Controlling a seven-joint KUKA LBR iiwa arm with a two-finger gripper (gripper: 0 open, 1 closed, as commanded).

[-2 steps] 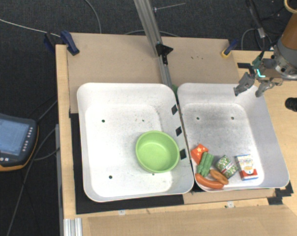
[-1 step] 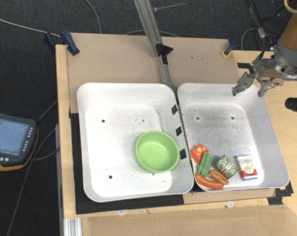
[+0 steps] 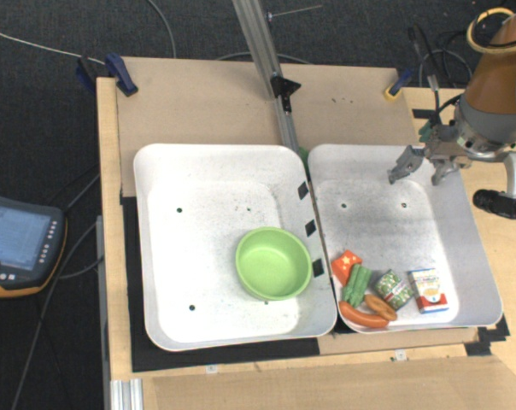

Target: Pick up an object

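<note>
Overhead, the fixed camera looks down at a slant on two shallow white plastic bins set side by side on a pale wooden bench (image 3: 207, 92). Left bin (image 3: 181, 178): holds one round lime-green plastic bowl (image 3: 273, 263), upright, sitting toward the bin's near right corner, close to the divide between the bins. Right bin (image 3: 386, 220): all small items are bunched along its near edge (far half of the floor bare apart from grey scuffing). From left to right there: a small red-orange block (image 3: 346, 263), a dark green elongated piece (image 3: 356, 284) just beside it, a long orange carrot-like toy (image 3: 365, 315) lying along the rim and touching the green piece, a small green-and-white patterned packet (image 3: 394, 289), and a white carton with blue and orange print (image 3: 428, 290) a little apart at the right. The grey two-finger gripper (image 3: 421, 167) hangs over the far right part of the right bin, well apart from the cluster; its two fingers (image 3: 401, 168) are spread wide with nothing between them. Grey arm with orange band (image 3: 497, 75) enters from the right. A slanted aluminium post (image 3: 260, 32) rises from the bench behind the bins, and an orange-edged handheld pendant (image 3: 20, 244) lies on the dark floor at left.
</note>
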